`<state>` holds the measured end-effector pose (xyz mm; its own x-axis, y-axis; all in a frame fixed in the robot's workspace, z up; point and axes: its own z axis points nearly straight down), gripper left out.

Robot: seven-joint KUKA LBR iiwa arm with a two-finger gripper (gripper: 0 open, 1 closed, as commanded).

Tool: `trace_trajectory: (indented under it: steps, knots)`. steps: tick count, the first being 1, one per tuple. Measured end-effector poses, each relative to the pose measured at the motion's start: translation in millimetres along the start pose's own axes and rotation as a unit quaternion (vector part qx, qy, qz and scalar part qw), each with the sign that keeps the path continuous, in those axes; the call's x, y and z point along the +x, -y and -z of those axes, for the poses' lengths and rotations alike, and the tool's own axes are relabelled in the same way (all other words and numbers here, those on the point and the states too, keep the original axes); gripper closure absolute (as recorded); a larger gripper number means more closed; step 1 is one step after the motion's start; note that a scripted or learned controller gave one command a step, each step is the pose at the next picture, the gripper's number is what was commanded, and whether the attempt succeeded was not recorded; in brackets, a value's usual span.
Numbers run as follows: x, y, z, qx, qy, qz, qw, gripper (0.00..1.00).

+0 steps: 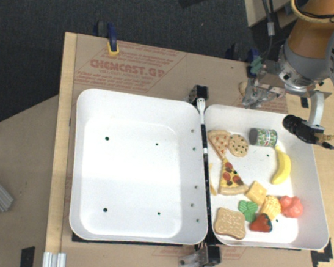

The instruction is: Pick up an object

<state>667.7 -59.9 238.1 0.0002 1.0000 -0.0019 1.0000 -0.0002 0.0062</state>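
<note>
The right white bin (318, 200) holds several toy foods. A green can (263, 137) lies at the back, with a cookie (238, 145) and a plain pizza slice (217, 142) to its left. A banana (282, 167) lies along the right side. Nearer the front are a pepperoni pizza slice (231, 179), a cheese block (257, 191), a strawberry (261, 222) and a slice of toast (230, 223). My gripper (259, 98) hangs just beyond the bin's far rim, behind the cookie and can, with no object seen in it.
The left white bin (134, 168) sits beside the right one, with a black divider bar (204, 156) between them. Both rest on a cardboard sheet (133, 66). A black fitting (300, 127) on the arm overhangs the right bin's far right corner.
</note>
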Motion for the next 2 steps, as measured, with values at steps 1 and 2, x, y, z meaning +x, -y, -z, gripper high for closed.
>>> trace_trajectory:
  steps: [1,2]
  knots:
    - [45,-1,125,-0.004,-0.001,0.003,1.0,1.0]
    - [94,9,-26,0.01,-0.002,0.002,0.9999,1.0]
